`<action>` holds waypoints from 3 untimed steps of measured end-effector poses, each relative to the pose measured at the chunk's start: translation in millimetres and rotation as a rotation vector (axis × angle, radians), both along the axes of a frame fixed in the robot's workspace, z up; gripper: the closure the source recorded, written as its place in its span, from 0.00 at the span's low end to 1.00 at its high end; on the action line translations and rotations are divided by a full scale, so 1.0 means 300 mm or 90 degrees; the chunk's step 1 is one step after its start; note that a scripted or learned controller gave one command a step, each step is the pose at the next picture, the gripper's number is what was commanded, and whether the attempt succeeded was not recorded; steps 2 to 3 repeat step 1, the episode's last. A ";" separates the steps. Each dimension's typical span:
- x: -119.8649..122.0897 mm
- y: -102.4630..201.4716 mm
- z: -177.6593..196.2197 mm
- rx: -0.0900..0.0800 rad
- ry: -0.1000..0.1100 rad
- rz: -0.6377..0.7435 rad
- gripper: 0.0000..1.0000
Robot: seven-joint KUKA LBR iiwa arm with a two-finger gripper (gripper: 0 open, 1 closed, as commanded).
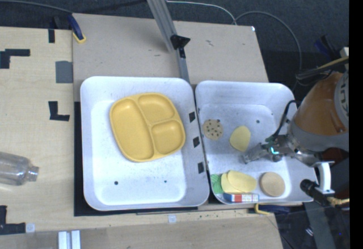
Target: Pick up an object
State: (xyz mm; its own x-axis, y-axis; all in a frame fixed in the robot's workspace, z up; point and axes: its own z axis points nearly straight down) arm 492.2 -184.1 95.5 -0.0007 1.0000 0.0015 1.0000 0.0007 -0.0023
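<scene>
Your gripper [249, 157] hovers in the right bin [238, 92], its spread impossible to judge; the yellow piece [240, 138] lies just upper left. Centre over it before descending.

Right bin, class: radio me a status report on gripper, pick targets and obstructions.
Gripper low inside right bin, holding nothing visible. Yellow piece just beside it, cookie further left. Nothing in the way.

A divided plate [148, 126] lies in the left bin [93, 146]. In the right bin [278, 95], a cookie [212, 129] sits left of a chip [240, 138], with what may be a bun [273, 184] nearer, right of a packet [238, 182]. A bottle [16, 168] lies on the bench [34, 100], far left.
</scene>
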 end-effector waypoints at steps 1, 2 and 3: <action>-0.020 -0.040 0.290 -0.003 -0.005 0.000 0.00; -0.020 -0.040 0.290 -0.003 -0.005 0.000 0.00; -0.020 -0.040 0.290 -0.003 -0.005 0.000 0.00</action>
